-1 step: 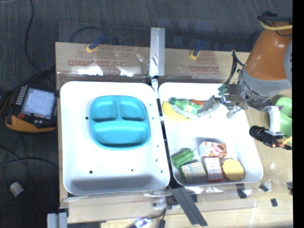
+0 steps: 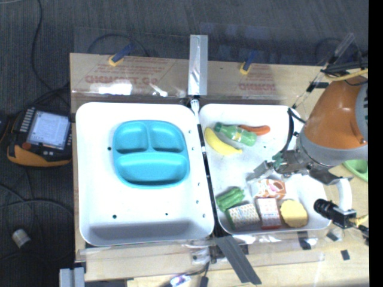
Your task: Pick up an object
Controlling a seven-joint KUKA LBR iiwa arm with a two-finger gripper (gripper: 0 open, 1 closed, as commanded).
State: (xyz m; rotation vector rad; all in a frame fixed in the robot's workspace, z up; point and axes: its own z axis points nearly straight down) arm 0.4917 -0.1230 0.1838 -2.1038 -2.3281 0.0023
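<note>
1. Two white bins side by side on the bench: left bin (image 2: 90, 220) with a blue divided plate (image 2: 151, 153); right bin (image 2: 239, 111) with a scatter of toy food.
2. Reaching in from the right, the grey arm with its orange band (image 2: 335, 115), wrist low over the right bin.
3. Gripper (image 2: 263, 171) pointing leftward into the bin, metal fingers (image 2: 258, 173) seemingly a little apart, nothing visible between them; exact spread hard to read at this slant.
4. Nearest candidate: a small pink-and-white packet (image 2: 272, 188), just below and a touch right of the fingertips, close under the wrist.
5. Along the bin's near wall, in a row: a green vegetable (image 2: 230, 196), a patterned block (image 2: 242, 215), a red-and-white box (image 2: 267, 212), a yellow block (image 2: 293, 213). All lying toward the viewer from the gripper, packed touching or nearly so.
6. Up and left of the gripper, well apart from it: a yellow banana (image 2: 220, 142) lying on a slant, long axis running from upper left to lower right; beside it a green bottle (image 2: 237, 134) and an orange-red carrot (image 2: 258, 128), both lying roughly across the bin.
7. Judged step: descent toward a grasp, not yet closed on anything.
8. Deciding relation: packet sits slightly behind the fingertips, so likely a short pull back before lowering; crowded row nearby risks a finger landing on a neighbour.
</note>
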